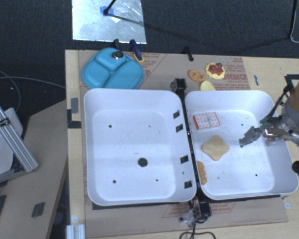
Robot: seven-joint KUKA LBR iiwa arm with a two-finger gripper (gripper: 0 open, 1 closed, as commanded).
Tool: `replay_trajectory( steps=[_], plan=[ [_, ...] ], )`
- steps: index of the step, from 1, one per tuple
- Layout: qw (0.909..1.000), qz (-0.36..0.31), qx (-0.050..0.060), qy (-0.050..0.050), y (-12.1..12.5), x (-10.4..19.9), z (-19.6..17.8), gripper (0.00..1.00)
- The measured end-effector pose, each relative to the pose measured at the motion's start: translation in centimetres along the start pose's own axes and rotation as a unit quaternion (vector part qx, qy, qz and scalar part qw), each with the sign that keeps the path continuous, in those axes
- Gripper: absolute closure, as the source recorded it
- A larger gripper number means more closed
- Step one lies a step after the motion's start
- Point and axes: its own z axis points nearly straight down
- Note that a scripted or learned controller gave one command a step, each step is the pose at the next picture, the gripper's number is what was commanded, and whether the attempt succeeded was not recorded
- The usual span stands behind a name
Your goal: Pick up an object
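The hand (251, 135) hangs open and holds nothing over the right bin (269, 185). A tan bread-shaped piece (215, 147) lies just to its left, with a red-printed card (206, 120) beyond that. The left bin (97, 148), farther left, holds a small dark disc (142, 162).

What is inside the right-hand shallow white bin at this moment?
In the right-hand shallow white bin: a red-and-white printed card, a tan slice-shaped piece and the gripper hanging over the floor. The arm covers the far right rim.

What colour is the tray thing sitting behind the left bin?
The tray is light blue, with a small silver knob on top; the camera view shows it.
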Motion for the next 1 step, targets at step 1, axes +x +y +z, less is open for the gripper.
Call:
replay_trajectory(
  steps=[1],
  plan=[
    [1.0000,0.001,-0.005,-0.002,5.03,-4.71,12.88,0.00]
  ],
)
